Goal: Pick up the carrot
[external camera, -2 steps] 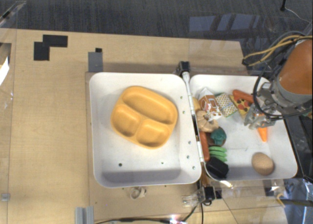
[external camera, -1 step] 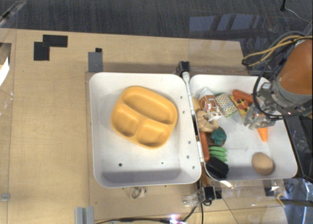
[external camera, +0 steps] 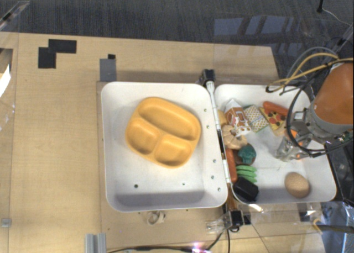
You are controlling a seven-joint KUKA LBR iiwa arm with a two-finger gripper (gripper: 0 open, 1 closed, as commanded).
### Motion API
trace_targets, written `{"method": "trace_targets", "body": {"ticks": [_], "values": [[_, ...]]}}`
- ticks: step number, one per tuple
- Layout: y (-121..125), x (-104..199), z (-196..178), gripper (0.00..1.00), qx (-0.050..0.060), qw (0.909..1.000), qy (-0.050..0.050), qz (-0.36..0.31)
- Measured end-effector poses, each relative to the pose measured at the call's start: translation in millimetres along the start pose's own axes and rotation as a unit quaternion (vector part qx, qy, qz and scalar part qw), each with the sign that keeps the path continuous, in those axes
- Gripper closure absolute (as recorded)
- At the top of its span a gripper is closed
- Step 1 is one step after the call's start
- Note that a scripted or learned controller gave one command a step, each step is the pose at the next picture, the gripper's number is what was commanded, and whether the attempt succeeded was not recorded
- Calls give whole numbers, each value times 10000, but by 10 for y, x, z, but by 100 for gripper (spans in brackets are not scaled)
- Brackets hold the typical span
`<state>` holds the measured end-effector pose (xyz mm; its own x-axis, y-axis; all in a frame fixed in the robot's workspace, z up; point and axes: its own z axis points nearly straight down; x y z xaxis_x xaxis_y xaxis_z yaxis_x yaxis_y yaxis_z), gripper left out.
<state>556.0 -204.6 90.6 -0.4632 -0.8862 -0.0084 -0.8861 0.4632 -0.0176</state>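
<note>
Starting at the left, the tan desk (external camera: 55, 152) carries black patches near its far edge. The left white bin (external camera: 119, 191) holds a yellow plate (external camera: 164, 131) with three compartments, sitting slightly toward the bin's far side.

The right white bin (external camera: 321, 191) lies just beside it, their rims touching. Against this bin's left wall, toys crowd together: a red-and-white packet (external camera: 238, 119) at the far end, a teal round thing (external camera: 247, 152) below it, then a green ridged piece (external camera: 247, 173) and a black object (external camera: 246, 190) at the near corner. A thin reddish stick (external camera: 230, 170) runs along the wall beside them.

The carrot (external camera: 272, 106), orange and elongated, lies at the far side of the right bin, touching a pizza-slice toy (external camera: 275, 118), with a small checkered box (external camera: 255, 116) to their left.

The gripper (external camera: 287, 149) hangs low over bare bin floor, near the carrot but apart from it and closer to the viewer; blur hides whether it is spread or closed, so that cannot be told. A tan egg (external camera: 297, 184) rests nearer the front rim. The arm's orange band (external camera: 334, 100) shows at the right, under looping cables (external camera: 301, 69).
</note>
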Motion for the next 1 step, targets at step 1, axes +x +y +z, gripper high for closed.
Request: {"method": "trace_targets", "body": {"ticks": [1], "values": [[-157,-75,9,0,-23,9998,15,189]]}}
